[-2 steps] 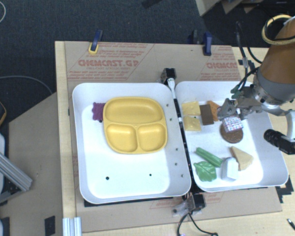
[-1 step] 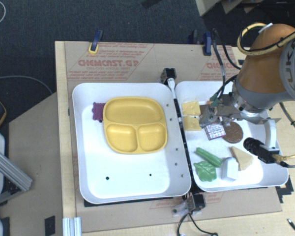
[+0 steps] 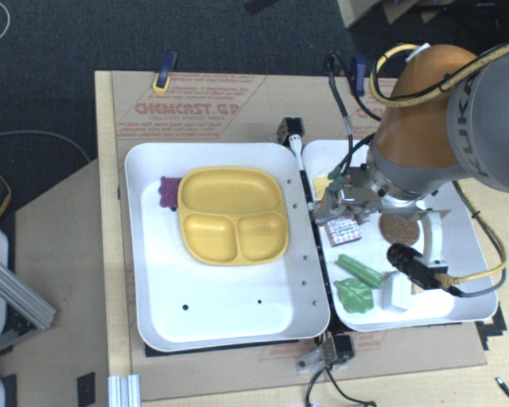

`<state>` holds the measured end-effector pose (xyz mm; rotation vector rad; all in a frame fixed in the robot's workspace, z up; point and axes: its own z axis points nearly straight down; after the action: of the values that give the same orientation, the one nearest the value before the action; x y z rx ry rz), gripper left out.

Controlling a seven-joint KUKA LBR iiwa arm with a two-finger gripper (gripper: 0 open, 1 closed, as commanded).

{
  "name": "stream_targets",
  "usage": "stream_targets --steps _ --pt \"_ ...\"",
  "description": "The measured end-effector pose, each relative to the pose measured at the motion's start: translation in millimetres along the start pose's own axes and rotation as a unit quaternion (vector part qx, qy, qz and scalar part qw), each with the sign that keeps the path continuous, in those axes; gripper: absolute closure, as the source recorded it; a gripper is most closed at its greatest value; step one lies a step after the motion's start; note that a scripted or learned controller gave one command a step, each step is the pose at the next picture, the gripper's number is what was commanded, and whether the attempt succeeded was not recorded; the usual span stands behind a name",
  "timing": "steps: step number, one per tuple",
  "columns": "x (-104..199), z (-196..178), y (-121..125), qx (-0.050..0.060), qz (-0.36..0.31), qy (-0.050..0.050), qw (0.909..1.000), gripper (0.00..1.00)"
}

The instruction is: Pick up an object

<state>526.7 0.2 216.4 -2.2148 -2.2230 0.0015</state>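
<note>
Where bins meet, arm bent low.

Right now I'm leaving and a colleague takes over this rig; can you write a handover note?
Gripper: low over the right bin, at its left side, above a small patterned packet; whether it grips anything cannot be told.
Right bin also holds green leafy toy pieces, a brown disc and a white block.
Left bin: yellow divided tray, purple piece beside it.
Done: nothing visibly lifted. Left: grasp and raise one object.
</note>
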Motion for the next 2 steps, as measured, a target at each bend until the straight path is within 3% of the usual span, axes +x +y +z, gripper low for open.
stream_targets --steps 1,2 --pt "49 -14 -21 0.0 0.001 0.0 1.0 1.0" --pt "79 -8 -34 0.0 0.001 -0.001 1.0 1.0"
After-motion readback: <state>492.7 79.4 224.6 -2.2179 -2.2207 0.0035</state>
